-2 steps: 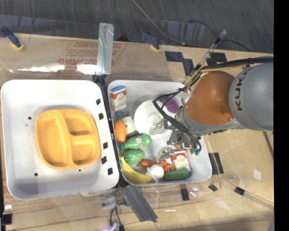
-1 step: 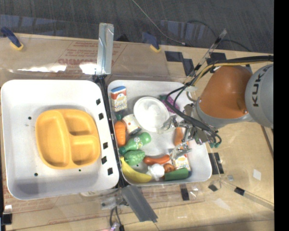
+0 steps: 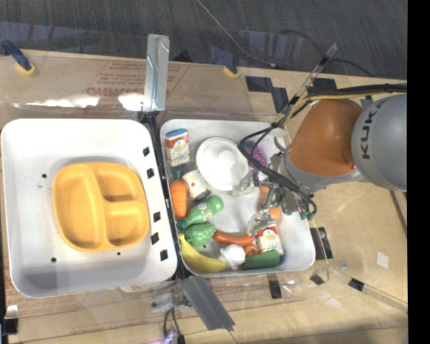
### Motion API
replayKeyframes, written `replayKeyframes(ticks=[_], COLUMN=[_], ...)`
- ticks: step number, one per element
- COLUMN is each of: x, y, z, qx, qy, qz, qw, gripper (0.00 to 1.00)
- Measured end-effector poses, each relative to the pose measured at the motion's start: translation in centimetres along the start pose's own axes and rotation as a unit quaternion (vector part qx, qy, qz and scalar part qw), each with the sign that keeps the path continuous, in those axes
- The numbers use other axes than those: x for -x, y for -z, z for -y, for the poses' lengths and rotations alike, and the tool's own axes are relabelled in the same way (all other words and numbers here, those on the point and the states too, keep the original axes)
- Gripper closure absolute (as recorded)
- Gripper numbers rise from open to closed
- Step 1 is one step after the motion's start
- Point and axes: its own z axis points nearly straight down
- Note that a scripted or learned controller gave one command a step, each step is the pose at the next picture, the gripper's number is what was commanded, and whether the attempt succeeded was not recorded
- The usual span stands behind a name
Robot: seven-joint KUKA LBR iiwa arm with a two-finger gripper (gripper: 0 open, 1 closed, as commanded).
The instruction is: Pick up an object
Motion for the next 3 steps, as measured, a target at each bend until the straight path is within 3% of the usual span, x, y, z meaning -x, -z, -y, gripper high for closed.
replayKeyframes(ticks=[1,2,3], x=[0.2,10.1,12.2], y=[1.1,12.5,14.0], z=[0.0,0.7,-5.6], qx=[-0.001,-0.002,0.001], qy=[0.001,0.02,-0.011], qz=[0.002,0.004,0.0], qw=[1.0,0.9998,0.9999], gripper=[1.0,1.0,1.0])
